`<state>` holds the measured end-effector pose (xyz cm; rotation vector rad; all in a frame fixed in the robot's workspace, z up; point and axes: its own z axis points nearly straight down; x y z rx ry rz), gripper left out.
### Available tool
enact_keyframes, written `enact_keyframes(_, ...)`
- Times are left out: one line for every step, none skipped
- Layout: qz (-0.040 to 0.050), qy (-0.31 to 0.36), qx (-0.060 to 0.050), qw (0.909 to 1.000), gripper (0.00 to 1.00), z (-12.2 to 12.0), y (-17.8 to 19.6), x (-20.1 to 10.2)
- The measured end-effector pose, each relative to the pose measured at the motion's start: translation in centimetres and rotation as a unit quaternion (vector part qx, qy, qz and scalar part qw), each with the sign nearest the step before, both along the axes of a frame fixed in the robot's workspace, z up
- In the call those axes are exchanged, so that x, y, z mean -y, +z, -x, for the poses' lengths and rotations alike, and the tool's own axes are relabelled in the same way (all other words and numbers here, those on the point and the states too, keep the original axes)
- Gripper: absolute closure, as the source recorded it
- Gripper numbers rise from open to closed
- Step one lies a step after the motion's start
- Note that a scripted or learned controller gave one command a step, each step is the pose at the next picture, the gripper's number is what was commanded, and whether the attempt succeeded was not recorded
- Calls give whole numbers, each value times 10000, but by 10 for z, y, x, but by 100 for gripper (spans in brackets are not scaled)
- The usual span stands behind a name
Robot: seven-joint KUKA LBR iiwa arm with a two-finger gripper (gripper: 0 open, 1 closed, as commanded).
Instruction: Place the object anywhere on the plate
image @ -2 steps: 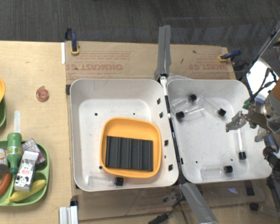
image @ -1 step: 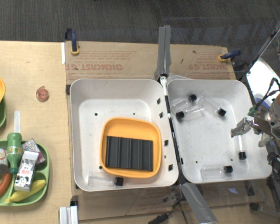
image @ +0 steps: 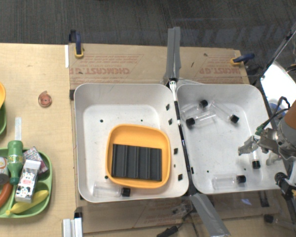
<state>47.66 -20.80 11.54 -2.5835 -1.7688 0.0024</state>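
A yellow plate [image: 138,131] lies in the left bin [image: 89,112]. A black ribbed rectangular block [image: 136,162] rests flat on the plate and covers most of its middle. My gripper [image: 256,148] hangs over the right side of the right bin [image: 212,147], far from the plate. A small black-capped piece [image: 256,164] lies on the bin floor just below it. Nothing can be seen in the gripper's hold.
Clear tubes with black caps [image: 202,116] lie scattered in the right bin, one more [image: 241,179] near its front edge. Another clear tube [image: 111,191] lies in the left bin by the plate's front. A green tray of toy food [image: 19,184] sits on the table at the left.
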Motion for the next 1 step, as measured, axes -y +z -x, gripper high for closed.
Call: enact_keyframes(1, -674, 16, 9977, 0, -90, -4, -3)
